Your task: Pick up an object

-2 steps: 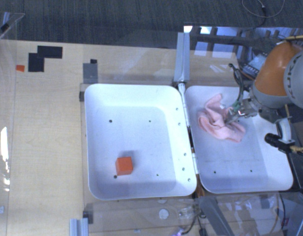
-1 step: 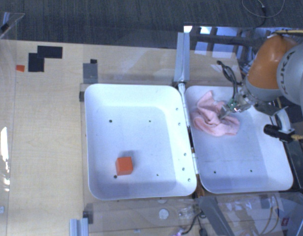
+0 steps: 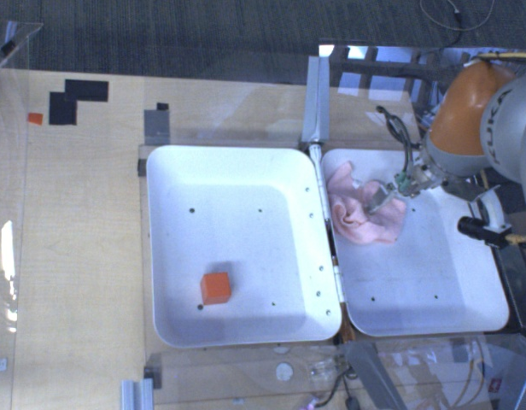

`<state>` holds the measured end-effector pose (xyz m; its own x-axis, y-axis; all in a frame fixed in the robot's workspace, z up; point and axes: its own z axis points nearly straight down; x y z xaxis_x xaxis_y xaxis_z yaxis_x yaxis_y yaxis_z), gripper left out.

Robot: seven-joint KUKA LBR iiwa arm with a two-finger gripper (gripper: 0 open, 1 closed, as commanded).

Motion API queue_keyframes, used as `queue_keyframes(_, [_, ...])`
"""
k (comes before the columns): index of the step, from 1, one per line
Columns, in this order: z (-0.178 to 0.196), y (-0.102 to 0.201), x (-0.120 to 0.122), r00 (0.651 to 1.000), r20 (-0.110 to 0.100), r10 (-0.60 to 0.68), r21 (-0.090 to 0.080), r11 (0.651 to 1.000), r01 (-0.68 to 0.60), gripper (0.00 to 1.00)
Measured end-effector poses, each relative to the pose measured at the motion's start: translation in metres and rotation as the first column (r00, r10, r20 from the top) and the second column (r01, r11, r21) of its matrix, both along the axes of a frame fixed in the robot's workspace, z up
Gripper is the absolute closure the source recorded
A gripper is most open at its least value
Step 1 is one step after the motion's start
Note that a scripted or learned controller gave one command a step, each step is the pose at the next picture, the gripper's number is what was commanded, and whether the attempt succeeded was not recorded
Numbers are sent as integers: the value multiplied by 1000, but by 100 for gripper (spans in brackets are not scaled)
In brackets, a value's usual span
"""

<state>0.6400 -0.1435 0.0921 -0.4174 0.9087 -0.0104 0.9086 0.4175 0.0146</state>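
target: crumpled pink cloth [image 3: 362, 213], upper left of the right white bin [image 3: 434, 314]
fingers: gripper [image 3: 391, 188] over cloth's upper right edge; grip state can't tell
relation: cloth bulk lies lower-left of tip
other: orange cube [image 3: 216, 288], left bin

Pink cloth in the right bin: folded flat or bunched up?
Bunched up. The pink cloth lies in a crumpled heap with ridges and folds against the right bin's left wall, the gripper at its upper right edge.
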Motion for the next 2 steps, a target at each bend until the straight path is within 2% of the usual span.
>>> queue_keyframes(1, [0,40,-33,1000,0,10,1,1000,-10,0])
queue_keyframes(2, [1,49,-52,1000,4,28,-1,1000,-28,0])
